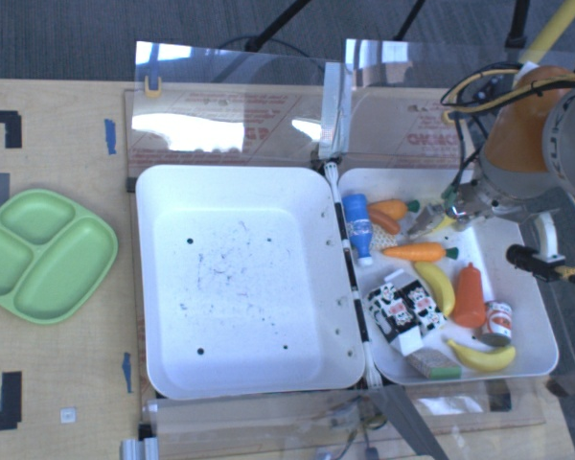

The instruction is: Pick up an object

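- Claw low over the back of the right bin, near its far wall; opening not discernible, nothing seen between the fingers.
- Just beside it, a small orange piece and a blue-capped white bottle lying along the divider between bins.
- Below the claw, one carrot lying crosswise.
- Two bananas: one at mid-bin, one near the front wall.
- One red-orange bottle beside the first banana, one small can just right of it.
- One black-and-white carton tilted near the left wall, one grey-green block at the front edge.
- Objects crowded together, many touching; little bare floor between them, a strip free along the right wall.
- Left bin wide open, floor bare apart from faint marks.
- Clear panels standing behind both bins.
- One green divided plate on the desk, well apart to the left.
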Controlling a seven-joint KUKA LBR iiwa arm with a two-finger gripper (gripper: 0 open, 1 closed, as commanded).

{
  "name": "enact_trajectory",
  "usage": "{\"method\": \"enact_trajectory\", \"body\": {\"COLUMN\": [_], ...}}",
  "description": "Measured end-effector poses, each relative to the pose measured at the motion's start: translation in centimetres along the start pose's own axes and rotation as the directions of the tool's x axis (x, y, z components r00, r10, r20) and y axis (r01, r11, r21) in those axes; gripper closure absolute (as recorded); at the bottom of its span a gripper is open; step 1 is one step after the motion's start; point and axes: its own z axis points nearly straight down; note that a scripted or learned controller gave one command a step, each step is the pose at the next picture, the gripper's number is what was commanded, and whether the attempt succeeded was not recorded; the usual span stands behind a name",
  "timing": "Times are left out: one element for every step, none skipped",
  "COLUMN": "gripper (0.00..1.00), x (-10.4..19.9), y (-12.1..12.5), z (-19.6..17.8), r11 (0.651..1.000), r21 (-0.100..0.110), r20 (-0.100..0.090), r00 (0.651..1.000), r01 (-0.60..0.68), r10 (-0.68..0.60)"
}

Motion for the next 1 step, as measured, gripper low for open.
{"method": "enact_trajectory", "body": {"gripper": [0.0], "x": [-1.96], "y": [-5.43], "z": [-1.67], "r11": [1.0], "r21": [0.001], "r20": [0.0], "r00": [1.0], "r01": [-0.008], "r10": [0.008]}}
